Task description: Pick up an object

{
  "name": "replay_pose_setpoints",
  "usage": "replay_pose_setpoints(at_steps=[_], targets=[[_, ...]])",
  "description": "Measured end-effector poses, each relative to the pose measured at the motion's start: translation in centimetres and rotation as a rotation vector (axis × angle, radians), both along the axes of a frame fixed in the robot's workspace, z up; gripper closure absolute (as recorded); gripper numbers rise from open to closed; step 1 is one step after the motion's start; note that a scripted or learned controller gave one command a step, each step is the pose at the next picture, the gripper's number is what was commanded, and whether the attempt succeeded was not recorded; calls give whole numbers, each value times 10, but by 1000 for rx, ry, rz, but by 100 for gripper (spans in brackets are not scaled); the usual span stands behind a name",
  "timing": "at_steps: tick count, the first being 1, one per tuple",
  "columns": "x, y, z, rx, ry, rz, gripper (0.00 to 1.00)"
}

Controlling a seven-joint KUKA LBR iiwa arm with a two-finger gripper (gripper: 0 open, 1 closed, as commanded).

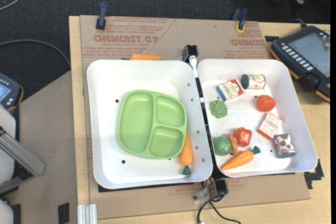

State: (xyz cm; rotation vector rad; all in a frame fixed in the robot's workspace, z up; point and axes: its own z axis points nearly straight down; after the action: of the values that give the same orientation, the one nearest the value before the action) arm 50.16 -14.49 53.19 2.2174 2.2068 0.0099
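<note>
- Gripper: whether it is wide or narrow cannot be told.
- Left bin [102,92]: green divided plate [152,124], toy carrot [186,153] touching its right edge.
- Right bin [286,86]: tomato [266,103], red pepper [242,137], second carrot [239,160].

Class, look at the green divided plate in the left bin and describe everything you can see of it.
The green plate is pale lime, looks like moulded plastic, has rounded corners and three compartments: one large on the left, two smaller on the right. It lies flat and upright on the floor of the left bin, slightly rotated. A toy carrot lies against its lower right edge. Its compartments hold nothing.
</note>
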Motion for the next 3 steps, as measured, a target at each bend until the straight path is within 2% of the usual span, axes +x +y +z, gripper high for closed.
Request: replay_pose_setpoints(at_steps=[1,2,3], targets=[[-25,-42,-214,9,29,0,0],[-21,-42,-195,2,8,5,100],[-22,28,-251,10,20,12,100]])
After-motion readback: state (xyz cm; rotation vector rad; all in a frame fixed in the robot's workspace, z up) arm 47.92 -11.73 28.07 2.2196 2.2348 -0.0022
